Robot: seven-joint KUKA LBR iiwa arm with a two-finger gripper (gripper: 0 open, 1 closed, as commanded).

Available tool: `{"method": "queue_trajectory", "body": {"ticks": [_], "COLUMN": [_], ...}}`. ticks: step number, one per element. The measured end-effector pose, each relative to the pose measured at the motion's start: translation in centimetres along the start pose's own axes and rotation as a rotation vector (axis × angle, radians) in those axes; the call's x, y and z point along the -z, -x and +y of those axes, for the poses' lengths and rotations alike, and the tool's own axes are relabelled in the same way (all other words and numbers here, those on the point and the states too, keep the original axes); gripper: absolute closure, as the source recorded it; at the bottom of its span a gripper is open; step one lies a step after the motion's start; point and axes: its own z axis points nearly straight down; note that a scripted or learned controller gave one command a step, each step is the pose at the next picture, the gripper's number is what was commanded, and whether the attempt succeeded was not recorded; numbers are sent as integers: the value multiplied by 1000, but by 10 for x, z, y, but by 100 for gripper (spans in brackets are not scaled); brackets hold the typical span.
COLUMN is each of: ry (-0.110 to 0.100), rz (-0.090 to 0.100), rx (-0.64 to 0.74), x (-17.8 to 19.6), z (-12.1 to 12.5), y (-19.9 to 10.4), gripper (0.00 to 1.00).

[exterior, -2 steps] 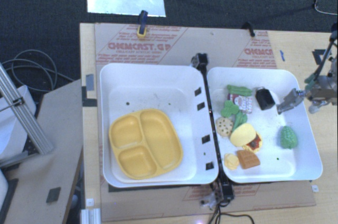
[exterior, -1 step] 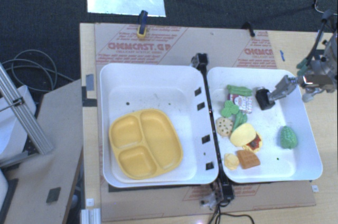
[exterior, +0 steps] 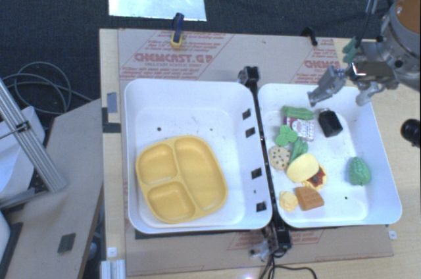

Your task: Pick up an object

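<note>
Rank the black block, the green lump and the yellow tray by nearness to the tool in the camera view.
Measured from the tool:
1. Black block, just below it in the right bin.
2. Green lump, lower, near that bin's right wall.
3. Yellow tray, far off in the left bin.

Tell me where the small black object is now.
The small black object lies in the right bin, near its back, just right of the green packet and below the open gripper.

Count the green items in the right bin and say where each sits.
3: a green block at the pile's top, green pieces just below it, and a green lump alone at right. Others may be hidden.
</note>
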Motion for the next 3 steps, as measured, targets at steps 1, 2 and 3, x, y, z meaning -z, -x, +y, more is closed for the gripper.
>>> {"method": "queue_trajectory", "body": {"ticks": [1,2,3], "ry": [-16,-7,-26], "rz": [-1,-1,-5], "rx": [-1,-7,-19], "x": [-81,-65,-223], "z": [14,15,-5], "y": [-85,-80,-23], "gripper": [0,100,100]}}
